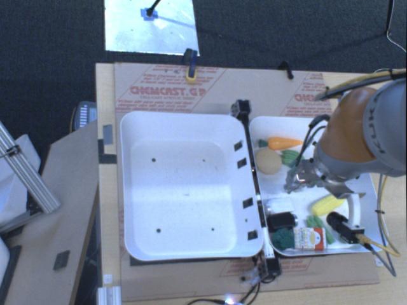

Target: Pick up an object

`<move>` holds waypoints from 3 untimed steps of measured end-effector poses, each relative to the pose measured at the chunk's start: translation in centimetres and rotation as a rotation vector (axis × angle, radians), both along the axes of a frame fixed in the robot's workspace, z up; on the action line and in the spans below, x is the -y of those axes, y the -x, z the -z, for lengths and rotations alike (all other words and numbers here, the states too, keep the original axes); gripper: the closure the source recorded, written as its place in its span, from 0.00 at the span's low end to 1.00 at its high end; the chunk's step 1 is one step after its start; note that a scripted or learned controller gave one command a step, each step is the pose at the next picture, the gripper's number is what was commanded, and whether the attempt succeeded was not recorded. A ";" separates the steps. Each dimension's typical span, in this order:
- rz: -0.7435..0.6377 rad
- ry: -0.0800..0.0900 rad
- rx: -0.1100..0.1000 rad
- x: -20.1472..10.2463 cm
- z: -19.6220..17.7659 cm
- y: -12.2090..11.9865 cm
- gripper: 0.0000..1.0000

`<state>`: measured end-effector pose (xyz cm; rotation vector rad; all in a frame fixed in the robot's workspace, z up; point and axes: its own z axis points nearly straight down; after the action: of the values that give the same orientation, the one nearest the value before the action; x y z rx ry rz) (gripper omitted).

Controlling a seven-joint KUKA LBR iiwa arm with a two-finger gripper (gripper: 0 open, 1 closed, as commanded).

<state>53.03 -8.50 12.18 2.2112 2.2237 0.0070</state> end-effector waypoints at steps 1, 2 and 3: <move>0.001 0.003 0.014 1.5 -23.0 -1.6 1.00; 0.006 -0.003 -0.021 2.2 -1.6 -1.3 1.00; 0.016 0.019 0.012 1.7 3.5 4.2 1.00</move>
<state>48.85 -10.17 8.63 2.2134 2.1900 -0.0011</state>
